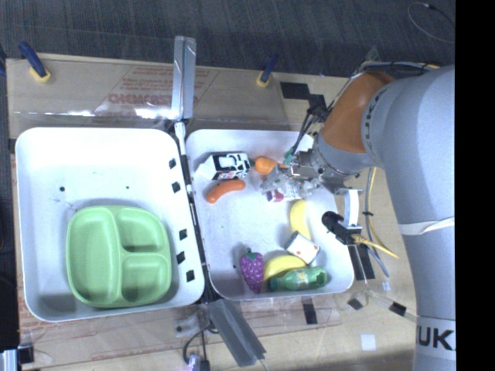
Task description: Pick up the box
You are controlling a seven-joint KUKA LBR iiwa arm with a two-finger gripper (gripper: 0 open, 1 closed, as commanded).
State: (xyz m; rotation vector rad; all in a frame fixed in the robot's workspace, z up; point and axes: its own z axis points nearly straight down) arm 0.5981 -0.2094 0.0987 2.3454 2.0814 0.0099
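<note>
A small black-and-white box (230, 163) lies near the back left of the right bin (232, 238). A second small white box with an orange edge (303, 247) lies near the front right, beside a banana (300, 216). My gripper (288, 175) hangs low over the back middle of the right bin, right of the black-and-white box, with an orange ball (265, 165) between them. A small purple-red object (274, 195) sits just below the gripper; whether it is touched is unclear.
An orange sausage (224, 190) lies in front of the black-and-white box. Purple grapes (251, 269), a yellow fruit (283, 265) and a green bottle (298, 279) crowd the front wall. The left bin (46, 168) holds a green divided plate (120, 255).
</note>
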